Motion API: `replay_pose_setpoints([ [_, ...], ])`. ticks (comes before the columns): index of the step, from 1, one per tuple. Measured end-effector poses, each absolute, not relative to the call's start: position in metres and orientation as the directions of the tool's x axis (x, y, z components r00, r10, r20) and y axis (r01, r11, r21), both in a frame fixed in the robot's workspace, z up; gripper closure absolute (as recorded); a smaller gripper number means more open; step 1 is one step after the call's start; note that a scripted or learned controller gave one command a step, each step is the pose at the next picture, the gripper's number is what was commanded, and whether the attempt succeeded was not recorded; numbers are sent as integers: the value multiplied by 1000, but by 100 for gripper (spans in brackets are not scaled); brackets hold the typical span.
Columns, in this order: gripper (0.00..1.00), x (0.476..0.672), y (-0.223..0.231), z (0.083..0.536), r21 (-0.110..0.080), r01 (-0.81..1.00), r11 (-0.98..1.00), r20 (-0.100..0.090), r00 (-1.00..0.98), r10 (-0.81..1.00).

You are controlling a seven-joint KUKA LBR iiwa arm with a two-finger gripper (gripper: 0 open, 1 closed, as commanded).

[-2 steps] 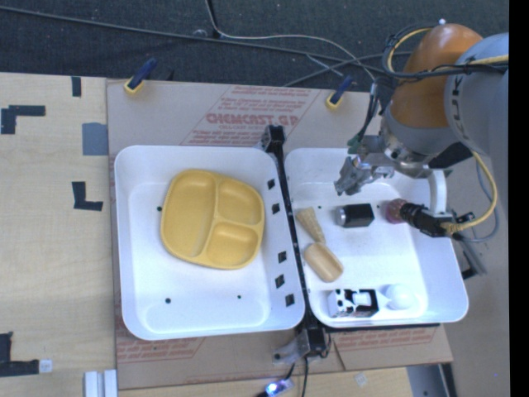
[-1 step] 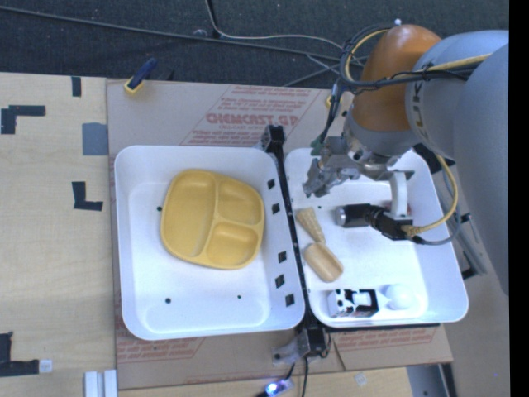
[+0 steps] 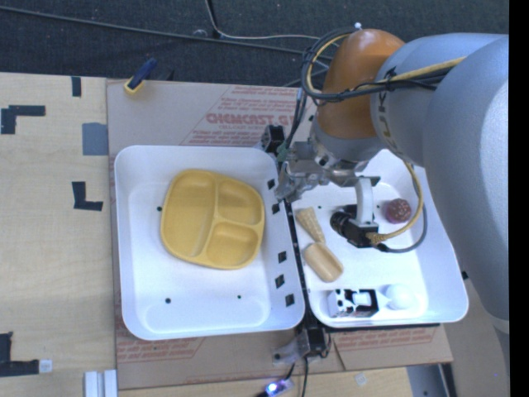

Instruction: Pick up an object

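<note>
The claw hangs low over the divider between the two bins, at the inner edge of the right bin; the wrist hides its tips, so I cannot tell how it is set, and nothing shows in its grip.

Nearest the camera in that bin lie a small black-and-white toy and a white ball. Beyond them sits a tan bread roll, then a pale ridged cone-like piece just beside the claw, with a dark red ball farther right. The left bin carries a yellow divided plate.

By my reading the pick is not yet made: every object rests in a bin. The cone-like piece looks the likeliest target; closing and lifting remain.
</note>
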State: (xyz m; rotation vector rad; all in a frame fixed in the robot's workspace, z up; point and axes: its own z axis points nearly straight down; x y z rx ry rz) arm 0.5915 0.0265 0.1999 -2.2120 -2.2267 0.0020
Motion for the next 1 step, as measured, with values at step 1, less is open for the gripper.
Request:
replay_pose_setpoints([
  [1,100,595,76,199,-2,1000,7,1,-7,1000],
])
